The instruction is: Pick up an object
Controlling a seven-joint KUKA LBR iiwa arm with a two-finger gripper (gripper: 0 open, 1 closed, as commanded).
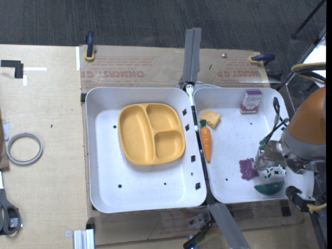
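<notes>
Tape (23, 148) lies far left on the bench (41, 97), a grey ring, with scissors (9, 218) below it at the edge. Next comes the left bin (104, 191), holding a yellow plate (151, 134) with three compartments, nothing in them. Past the divider, in the right bin (228, 185), a carrot (206, 142) lies along the left wall with its green top pointing up the view, and a cheese wedge (209, 119) sits just above it, near but apart. A small purple-and-white pack (251, 101) stands near the far right corner. Lower right, a purple toy (248, 168) lies just beside my claw (265, 161), and a black-and-white piece (273, 172) and a dark green thing (268, 188) sit right under my wrist. My claw is down low in that cluster, over the near right part of the bin. Whether it is spread or pressed together I cannot tell; I see nothing clearly between the tips.
</notes>
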